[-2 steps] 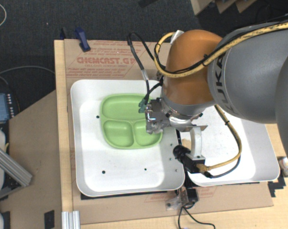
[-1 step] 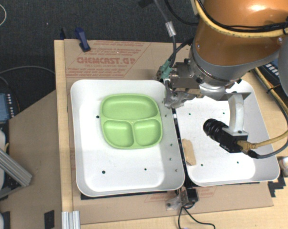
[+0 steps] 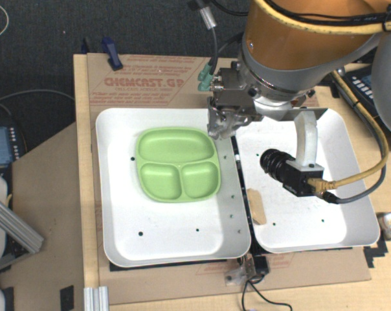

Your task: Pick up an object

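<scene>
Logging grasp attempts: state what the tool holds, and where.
Cannot be told. The tool sits at the green tray's upper right rim, its tips too unclear to show a hold.

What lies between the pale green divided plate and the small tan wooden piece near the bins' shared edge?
In the camera view, bare white bin floor and the two bins' adjoining rims separate the green plate from the tan piece.

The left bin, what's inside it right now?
A green divided tray lies in the left bin, with the gripper at its upper right corner. What lies under the tray is hidden.
</scene>
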You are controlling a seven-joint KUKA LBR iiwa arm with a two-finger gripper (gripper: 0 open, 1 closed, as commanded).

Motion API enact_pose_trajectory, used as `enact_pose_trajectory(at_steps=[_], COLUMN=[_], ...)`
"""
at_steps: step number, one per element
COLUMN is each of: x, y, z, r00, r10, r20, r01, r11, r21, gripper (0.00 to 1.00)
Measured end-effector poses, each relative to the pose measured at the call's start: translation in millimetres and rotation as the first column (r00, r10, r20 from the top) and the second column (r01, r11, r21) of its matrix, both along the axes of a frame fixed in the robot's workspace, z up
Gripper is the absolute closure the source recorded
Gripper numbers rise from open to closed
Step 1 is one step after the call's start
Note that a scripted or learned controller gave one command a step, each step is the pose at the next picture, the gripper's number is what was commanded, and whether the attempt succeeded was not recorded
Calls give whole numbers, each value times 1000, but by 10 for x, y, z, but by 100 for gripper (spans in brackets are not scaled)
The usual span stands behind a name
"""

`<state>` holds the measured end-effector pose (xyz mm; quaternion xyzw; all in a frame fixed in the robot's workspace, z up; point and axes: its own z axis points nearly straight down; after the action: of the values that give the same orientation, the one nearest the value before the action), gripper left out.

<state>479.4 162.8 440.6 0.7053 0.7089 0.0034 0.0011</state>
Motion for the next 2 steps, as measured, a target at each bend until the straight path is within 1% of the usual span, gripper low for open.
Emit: enact_pose_trajectory(at_steps=[1, 2], x=[-7, -14], y=[661, -457], z=[290, -988], r00=[1000, 1000], r10=[4, -17], r20=[-1, -20], r01=[-4, 17], r11=[1000, 1000], r21=[1, -9], gripper=[100, 100])
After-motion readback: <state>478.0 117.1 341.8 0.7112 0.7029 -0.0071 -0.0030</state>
